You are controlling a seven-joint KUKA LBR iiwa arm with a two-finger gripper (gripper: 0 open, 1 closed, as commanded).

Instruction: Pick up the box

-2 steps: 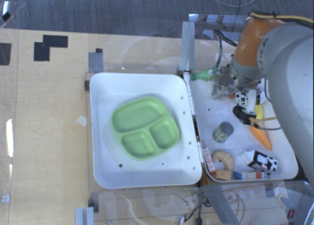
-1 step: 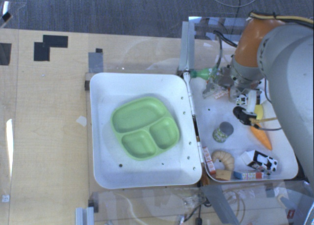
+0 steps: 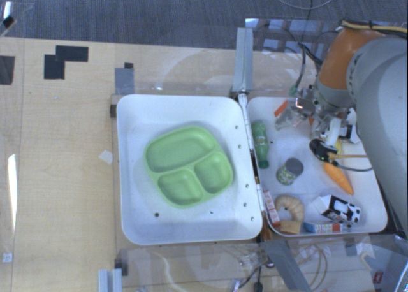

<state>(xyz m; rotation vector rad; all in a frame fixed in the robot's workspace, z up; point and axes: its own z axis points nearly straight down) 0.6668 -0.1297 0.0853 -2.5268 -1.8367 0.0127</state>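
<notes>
Bins: two, a left bin (image 3: 137, 220) and a right bin (image 3: 371, 203), side by side.
Left bin: one green divided plate (image 3: 188, 166).
Right bin: one green bottle (image 3: 259, 144), one round tin (image 3: 290, 171), one carrot (image 3: 338, 178), one croissant (image 3: 291, 207), one box (image 3: 340, 210).
Box: black-and-white patterned, near the right bin's front right corner, just beside the croissant.
Hard to make out: a small orange item (image 3: 282, 109) at the rear, blurred.
Gripper (image 3: 322, 129): over the rear of the right bin, well apart from the box. I cannot tell how far open it is or whether it holds anything.
</notes>
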